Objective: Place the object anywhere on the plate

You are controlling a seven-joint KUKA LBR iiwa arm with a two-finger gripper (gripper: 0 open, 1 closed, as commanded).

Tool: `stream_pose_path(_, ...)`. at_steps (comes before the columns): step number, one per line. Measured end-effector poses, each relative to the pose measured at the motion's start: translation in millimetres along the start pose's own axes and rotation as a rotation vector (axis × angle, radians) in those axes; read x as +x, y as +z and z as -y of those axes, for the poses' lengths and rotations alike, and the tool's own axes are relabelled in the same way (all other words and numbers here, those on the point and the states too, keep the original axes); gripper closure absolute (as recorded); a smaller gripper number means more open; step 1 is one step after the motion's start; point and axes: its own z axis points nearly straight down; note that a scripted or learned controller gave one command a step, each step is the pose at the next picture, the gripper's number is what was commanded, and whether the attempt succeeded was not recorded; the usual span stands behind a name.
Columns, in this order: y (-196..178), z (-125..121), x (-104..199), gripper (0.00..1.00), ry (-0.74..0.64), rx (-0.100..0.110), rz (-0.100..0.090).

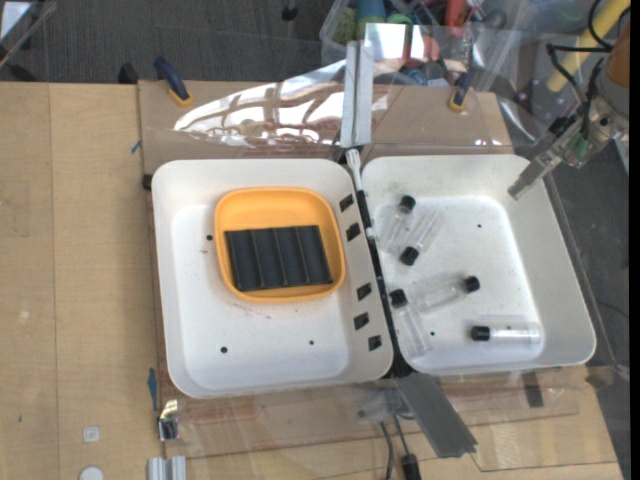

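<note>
Inside the right-hand shallow white bin [560,268] lie several clear plastic vials with black caps, the task's objects. One vial [506,334] rests near the front right corner, lying flat with its cap pointing left. Another [447,290] lies just behind it, cap to the right. Two more [412,223] sit close together toward the bin's back left, and a further one [408,320] lies by the divider between the bins. Left of them, the other shallow white bin [190,348] carries a rounded orange plate [232,213] holding a dark ribbed insert [277,257]. At the upper right, beyond the right bin's back corner, the two-finger gripper [528,181] hangs over the bench edge, well apart from every vial; whether its fingers are apart or together cannot be told.
</note>
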Motion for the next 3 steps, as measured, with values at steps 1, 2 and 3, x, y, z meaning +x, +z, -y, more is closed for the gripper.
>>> stream_pose_path(1, -3.6, -0.4, -0.3, 0.00, -0.023, -0.002, 0.003)
stream_pose_path(2, -8.6, -0.2, -0.7, 0.00, -0.136, -0.003, 0.004)
stream_pose_path(3, -21.3, 7.9, 4.9, 0.00, -0.156, -0.002, 0.001)
